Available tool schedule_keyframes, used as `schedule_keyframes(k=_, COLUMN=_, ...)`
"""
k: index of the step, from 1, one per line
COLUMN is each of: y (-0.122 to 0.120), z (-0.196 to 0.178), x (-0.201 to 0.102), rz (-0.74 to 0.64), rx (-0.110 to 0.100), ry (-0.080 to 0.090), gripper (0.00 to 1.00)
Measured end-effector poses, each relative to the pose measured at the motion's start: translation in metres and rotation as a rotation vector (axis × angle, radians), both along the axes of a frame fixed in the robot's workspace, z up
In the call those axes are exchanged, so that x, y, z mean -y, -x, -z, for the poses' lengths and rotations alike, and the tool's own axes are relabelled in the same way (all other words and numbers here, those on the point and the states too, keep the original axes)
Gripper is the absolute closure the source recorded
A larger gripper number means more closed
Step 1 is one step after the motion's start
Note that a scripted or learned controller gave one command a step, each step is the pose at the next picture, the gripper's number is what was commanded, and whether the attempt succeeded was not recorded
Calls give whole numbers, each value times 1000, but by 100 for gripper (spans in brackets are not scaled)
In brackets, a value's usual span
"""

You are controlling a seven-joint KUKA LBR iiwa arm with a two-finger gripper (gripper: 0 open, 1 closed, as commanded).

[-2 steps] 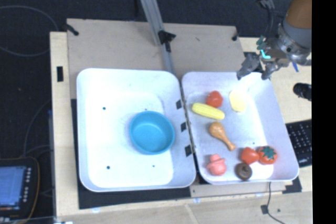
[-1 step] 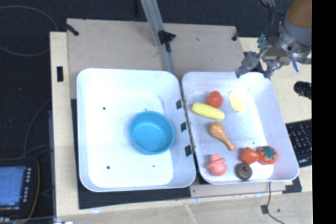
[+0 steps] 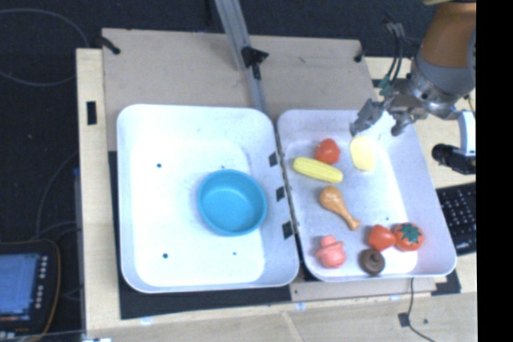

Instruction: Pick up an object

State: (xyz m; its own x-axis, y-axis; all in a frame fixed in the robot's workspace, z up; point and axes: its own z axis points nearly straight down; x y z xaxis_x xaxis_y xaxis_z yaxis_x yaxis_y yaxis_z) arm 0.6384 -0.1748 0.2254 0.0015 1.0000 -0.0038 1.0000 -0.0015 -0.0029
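- Two white bins; blue bowl [image 3: 232,201] sits in the left bin [image 3: 144,140].
- Gripper [image 3: 380,119] hovers just above the pale yellow block [image 3: 363,153], jaws apart, holding nothing.

Glossy plastic blue bowl [image 3: 232,202], smooth white bins [image 3: 160,132], matt wooden bench [image 3: 304,52].

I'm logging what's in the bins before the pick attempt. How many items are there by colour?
Red: 3, a round piece, a tomato-like piece and one with a green top
Yellow: 2, the corn and a pale block
Blue: 1, the bowl
Tan: 1, the drumstick
Pink: 1
Brown: 1
Total: 9
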Motion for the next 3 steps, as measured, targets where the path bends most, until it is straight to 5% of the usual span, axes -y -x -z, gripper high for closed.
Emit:
schedule_keyframes(k=2, y=-1, z=112, x=4, rz=-8, rx=3, ry=0, gripper=0)
schedule_keyframes(k=3, y=-2, z=96, x=5, rz=-8, rx=12, ry=1, gripper=100)
